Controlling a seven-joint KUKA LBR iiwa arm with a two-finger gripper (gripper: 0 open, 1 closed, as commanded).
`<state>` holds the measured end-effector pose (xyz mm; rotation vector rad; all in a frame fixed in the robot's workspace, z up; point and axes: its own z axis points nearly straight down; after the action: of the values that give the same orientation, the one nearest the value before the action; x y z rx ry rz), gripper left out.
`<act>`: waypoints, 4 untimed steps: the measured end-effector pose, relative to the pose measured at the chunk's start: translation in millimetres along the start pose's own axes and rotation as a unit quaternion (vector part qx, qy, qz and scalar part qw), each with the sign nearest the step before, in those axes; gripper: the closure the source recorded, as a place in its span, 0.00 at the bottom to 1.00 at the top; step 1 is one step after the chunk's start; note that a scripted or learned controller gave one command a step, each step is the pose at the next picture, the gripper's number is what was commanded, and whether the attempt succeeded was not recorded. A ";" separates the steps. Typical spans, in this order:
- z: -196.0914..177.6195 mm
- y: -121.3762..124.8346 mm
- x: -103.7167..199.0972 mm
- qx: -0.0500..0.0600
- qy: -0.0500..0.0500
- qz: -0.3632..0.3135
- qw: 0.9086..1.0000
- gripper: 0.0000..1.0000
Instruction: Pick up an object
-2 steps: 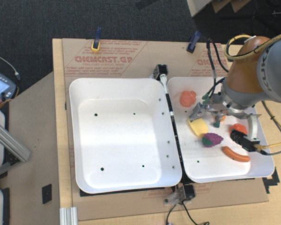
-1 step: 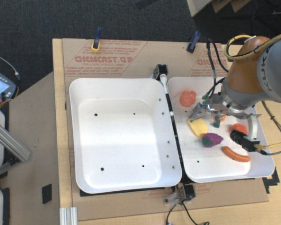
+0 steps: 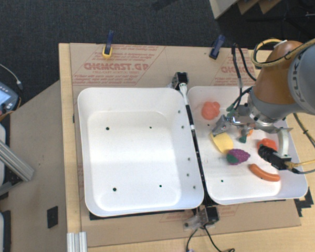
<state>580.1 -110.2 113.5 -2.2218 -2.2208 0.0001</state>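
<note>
My gripper [image 3: 233, 126] hangs low over the middle of the right bin [image 3: 241, 193], under the grey and orange wrist. Just below and left of it lies a yellow block [image 3: 222, 142], with a purple grape-like piece [image 3: 237, 155] beside it. A salmon-coloured round piece [image 3: 210, 109] lies to the gripper's upper left. An orange sausage-shaped piece [image 3: 264, 173] lies near the bin's front right, and a red-orange piece [image 3: 268, 143] shows partly behind a black part of the arm. I see nothing clearly held.
The left bin [image 3: 94, 101] stands beside the right one, their rims touching along a dark divider [image 3: 193, 140]. Cables loop off the arm at the right. Blue clamps [image 3: 109, 38] hold the cardboard base at the back edge.
</note>
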 end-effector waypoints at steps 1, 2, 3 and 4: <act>0.0 0.0 0.0 0.000 0.000 0.000 1.000 0.00; 0.0 0.0 0.0 0.000 0.000 0.000 1.000 0.00; 0.0 0.0 0.0 0.000 0.000 0.000 1.000 0.00; 0.0 0.0 0.0 0.000 0.000 0.000 1.000 0.00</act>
<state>580.1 -110.2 113.5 -2.2218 -2.2208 0.0001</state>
